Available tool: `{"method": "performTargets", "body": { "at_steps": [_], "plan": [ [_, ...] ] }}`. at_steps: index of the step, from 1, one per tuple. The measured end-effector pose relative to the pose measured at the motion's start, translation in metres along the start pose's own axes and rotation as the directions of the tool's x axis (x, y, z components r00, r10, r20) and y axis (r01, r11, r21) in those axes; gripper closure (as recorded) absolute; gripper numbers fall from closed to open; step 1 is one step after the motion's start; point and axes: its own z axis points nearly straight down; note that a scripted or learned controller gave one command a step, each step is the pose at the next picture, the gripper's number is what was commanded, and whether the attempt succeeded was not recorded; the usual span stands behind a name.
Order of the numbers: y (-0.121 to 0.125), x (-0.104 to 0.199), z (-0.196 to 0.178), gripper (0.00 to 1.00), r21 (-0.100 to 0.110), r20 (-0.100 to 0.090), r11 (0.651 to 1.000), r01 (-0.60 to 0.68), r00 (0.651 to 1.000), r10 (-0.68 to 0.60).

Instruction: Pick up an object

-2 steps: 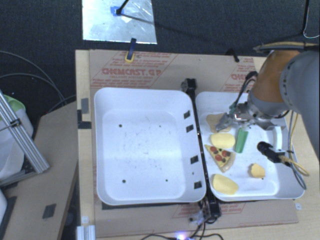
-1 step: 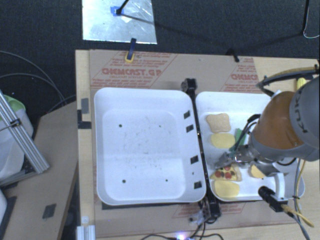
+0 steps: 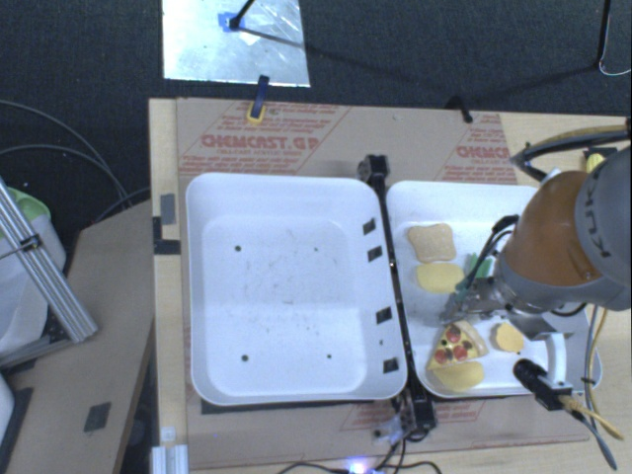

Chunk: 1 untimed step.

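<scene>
1. "CHEMCAST GP" in red print, upper left of the brown protective sheet beneath the bins.
2. The same red wording, apparently repeated at upper right of that sheet, partly cut off and blurred.

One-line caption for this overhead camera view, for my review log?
Grey KUKA arm's gripper lowered into the right white bin among toy food pieces, beside the pale yellow oval piece.
</scene>
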Motion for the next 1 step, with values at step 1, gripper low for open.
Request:
{"method": "performTargets", "body": {
  "at_steps": [1],
  "plan": [
    [0.0827, 0.0740, -0.0948, 1.00, -0.012, -0.002, 1.000, 0.013, 1.000, -0.013]
  ]
}}
